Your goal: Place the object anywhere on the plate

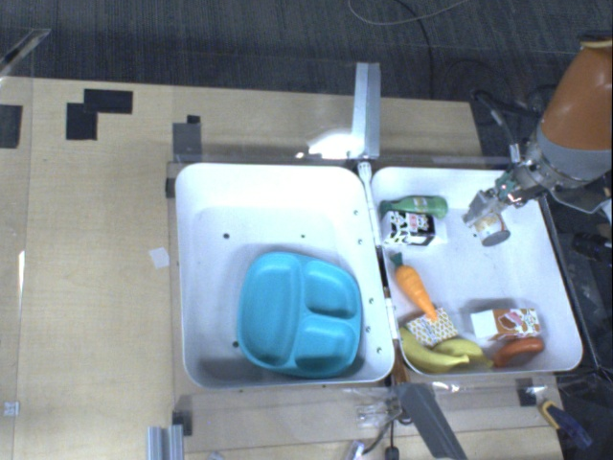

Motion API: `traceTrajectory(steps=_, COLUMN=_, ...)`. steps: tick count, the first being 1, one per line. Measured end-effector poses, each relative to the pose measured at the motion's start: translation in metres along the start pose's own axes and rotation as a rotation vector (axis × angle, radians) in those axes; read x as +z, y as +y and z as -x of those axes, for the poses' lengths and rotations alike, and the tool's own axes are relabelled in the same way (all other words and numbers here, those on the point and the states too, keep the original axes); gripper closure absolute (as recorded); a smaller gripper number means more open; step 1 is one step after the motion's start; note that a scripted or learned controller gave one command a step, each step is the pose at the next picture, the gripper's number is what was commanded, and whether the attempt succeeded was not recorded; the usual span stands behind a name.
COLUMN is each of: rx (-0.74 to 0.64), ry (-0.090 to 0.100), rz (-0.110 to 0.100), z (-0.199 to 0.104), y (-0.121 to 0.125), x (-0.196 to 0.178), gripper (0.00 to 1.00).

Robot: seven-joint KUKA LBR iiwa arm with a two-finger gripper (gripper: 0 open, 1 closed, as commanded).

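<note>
A blue plate [301, 312] with three compartments lies in the left bin [206, 209], toward its front. My gripper [487, 220] hangs over the back right part of the right bin [556, 257], with the orange-banded arm [579, 103] reaching in from the right. It is above bare bin floor, to the right of a green bottle [414, 205] and a black-and-white carton [410, 228]. An orange carrot [415, 289] lies near the divider. Nothing visibly sits under the gripper.
At the front of the right bin lie a yellow banana [436, 352], a small patterned packet [436, 328], a white and orange box [506, 321] and a red sausage [517, 350]. A metal post [367, 113] stands behind the bins.
</note>
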State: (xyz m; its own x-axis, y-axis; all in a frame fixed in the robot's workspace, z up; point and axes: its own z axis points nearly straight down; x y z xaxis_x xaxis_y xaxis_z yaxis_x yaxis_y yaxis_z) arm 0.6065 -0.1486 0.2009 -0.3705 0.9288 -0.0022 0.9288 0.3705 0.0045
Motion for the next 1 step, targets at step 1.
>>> traceTrajectory(steps=1, rx=-0.145, ry=0.003, rz=-0.004, z=-0.0652, y=0.0123, x=0.0159, gripper=1.0)
